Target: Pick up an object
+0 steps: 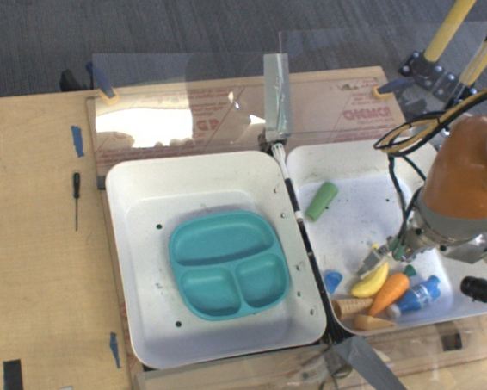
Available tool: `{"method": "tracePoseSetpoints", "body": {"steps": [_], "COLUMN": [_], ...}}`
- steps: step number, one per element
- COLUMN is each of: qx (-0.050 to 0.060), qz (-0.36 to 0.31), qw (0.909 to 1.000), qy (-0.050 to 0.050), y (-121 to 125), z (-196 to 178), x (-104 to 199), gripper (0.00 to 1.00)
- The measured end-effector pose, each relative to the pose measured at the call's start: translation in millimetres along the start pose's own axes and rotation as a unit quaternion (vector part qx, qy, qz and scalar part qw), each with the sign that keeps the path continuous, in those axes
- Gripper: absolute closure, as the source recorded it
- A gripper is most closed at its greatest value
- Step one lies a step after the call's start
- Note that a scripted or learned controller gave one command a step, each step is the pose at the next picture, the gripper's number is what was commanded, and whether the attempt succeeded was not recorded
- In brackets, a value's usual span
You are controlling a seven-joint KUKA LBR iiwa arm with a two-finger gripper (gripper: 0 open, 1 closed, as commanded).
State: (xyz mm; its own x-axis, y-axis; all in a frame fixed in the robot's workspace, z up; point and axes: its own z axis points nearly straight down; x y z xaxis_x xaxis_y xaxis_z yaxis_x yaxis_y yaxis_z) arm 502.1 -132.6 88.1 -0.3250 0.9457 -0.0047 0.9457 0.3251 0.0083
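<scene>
— Teal plate [225, 265], flat in the middle of the left bin [128, 245]: is it the thing to be picked?

— Probably not. It lies well apart from the gripper [386, 255], which hangs low over the right bin [349, 170], at its near side.

— Why there?

— That corner holds the clutter. A yellow banana [369, 282] lies just beside an orange carrot [389, 293]; a blue bottle [418, 294] touches the carrot on the far right. All three crowd against the near wall, likely because the bin floor lets loose things slide there.

— Which one is the target?

— The banana, by position: the gripper stands right above its upper end. This is a judgement, not a reading.

— Is anything held?

— Whether the gripper is spread or closed cannot be told at this slant, and nothing is visibly pinched. The pick is not yet done.

— And the green cylinder [321, 200]?

— It lies alone near the divider, tilted, with free space around it: an easier grasp, since the crowded pile risks a neighbour blocking the closing
</scene>
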Motion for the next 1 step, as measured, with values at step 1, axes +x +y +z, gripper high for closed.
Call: {"method": "tracePoseSetpoints", "body": {"steps": [1], "qx": [0.001], "qz": [0.18], "qw": [0.9836], "qy": [0.001], "y": [-25.8], "z": [0.2], "x": [-14.2], "gripper": [0.0]}}
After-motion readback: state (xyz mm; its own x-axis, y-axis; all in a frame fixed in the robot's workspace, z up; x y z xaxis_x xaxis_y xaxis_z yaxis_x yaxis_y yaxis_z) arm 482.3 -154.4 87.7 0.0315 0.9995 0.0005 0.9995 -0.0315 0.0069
